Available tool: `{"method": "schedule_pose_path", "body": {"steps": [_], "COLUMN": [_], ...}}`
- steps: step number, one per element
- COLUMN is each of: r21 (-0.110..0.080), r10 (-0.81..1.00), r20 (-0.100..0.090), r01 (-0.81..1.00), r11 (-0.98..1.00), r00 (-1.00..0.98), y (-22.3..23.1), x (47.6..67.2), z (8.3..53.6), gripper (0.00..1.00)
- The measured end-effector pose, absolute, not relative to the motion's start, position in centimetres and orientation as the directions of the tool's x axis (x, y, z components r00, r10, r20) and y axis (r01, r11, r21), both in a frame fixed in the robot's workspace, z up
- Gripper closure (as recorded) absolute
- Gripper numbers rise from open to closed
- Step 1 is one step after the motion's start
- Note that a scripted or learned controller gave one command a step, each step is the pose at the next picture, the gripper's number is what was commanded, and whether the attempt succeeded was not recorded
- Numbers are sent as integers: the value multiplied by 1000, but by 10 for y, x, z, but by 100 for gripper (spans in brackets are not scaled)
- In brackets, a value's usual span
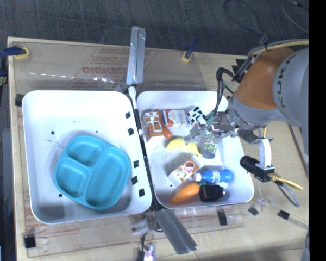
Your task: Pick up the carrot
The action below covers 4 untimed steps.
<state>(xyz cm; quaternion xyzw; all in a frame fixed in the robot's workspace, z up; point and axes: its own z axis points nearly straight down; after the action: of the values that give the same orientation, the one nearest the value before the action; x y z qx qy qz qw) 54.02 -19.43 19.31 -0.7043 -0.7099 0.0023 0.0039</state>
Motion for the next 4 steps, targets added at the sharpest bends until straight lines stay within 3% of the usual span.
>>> {"method": "schedule_pose_path", "body": {"steps": [1, 2, 3, 4], "r21": [-6, -3, -4, -1], "r10": [987, 916, 767, 660], "r20": [2, 1, 6, 1], "r01": [987, 916, 767, 660], "r11": [158, 402, 642, 751], "r00": [-158, -402, -642, -751], "y": [-146, -166, -143, -212], "x": [511, 548, 505, 480], "z": [108, 213, 124, 175], "gripper": [0, 0, 0, 0]}}
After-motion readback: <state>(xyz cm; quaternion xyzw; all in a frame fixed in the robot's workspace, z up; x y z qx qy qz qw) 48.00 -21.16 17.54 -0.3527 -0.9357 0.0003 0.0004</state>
